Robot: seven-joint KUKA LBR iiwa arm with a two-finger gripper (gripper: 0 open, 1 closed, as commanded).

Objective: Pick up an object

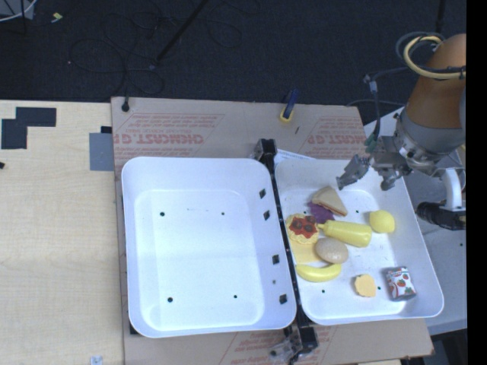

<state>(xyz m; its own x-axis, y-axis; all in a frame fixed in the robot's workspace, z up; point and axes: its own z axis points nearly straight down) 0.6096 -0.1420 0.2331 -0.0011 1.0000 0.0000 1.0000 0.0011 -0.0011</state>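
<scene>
Bench point(53, 242) bears cardboard sheet point(198, 128), apparently under two bins point(137, 242).

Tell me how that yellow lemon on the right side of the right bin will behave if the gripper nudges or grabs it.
The lemon looks rounded and smooth, so a nudge would probably roll it across the bin floor. Its curved skin may slip out of a pinch that lands off-centre. It sits just clear of the long yellow piece, so a roll leftward would likely stop there.

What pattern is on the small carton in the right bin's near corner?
The carton is white with red strawberry-like prints and a red edge, as seen in the camera view.
</scene>
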